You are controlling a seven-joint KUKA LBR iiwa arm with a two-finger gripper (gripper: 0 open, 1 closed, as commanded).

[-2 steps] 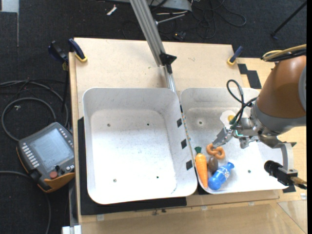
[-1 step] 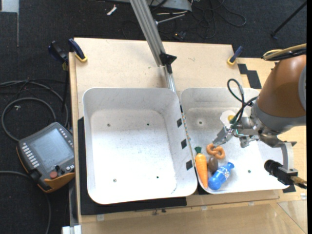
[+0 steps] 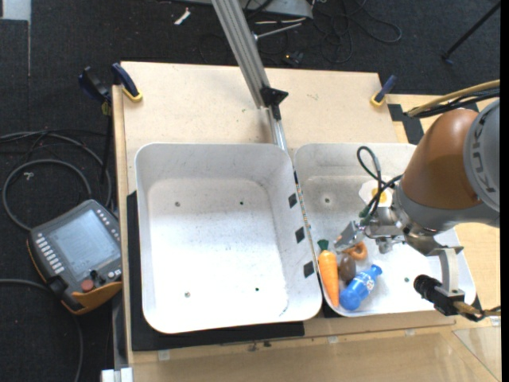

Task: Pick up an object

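Ideally the gripper (image 3: 355, 243), whose grip state cannot be told, should settle squarely over the carrot (image 3: 328, 276) before lifting.

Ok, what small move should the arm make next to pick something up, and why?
Probably lower the tool a little onto the brown object beneath it, since the tool hovers just above the cluster of carrot and blue bottle, holding nothing visible.

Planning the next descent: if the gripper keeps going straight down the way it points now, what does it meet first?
Most likely the small brown object just under the gripper, lying between the carrot and blue bottle in the right bin. Depth is hard to judge from this slanted view.
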